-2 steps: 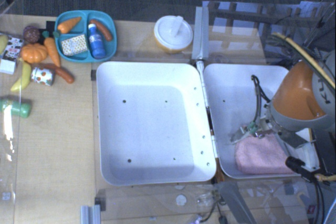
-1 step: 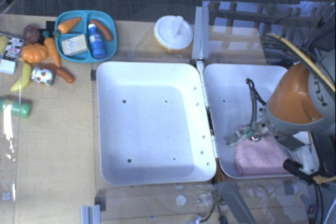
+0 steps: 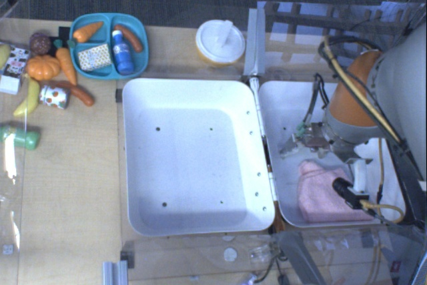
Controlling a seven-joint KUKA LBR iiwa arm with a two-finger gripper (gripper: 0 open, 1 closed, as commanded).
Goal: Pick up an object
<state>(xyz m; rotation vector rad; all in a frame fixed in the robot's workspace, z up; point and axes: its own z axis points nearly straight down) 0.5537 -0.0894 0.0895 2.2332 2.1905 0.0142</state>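
Note:
A pink cloth (image 3: 321, 193) lies crumpled in the near part of the right bin (image 3: 283, 103). My gripper (image 3: 297, 142) hangs over that bin's left middle, just above and left of the cloth's upper edge. I see nothing held in it. The grey arm with its orange band (image 3: 353, 100) covers the bin's right side, and cables loop around the wrist.
The left bin (image 3: 190, 153) sits beside the right one, with a raised divider (image 3: 263, 143) between them. A teal divided plate (image 3: 137, 30) with toy food, a white lidded cup (image 3: 220, 42) and several loose toy foods (image 3: 50, 77) stand at the back left of the bench.

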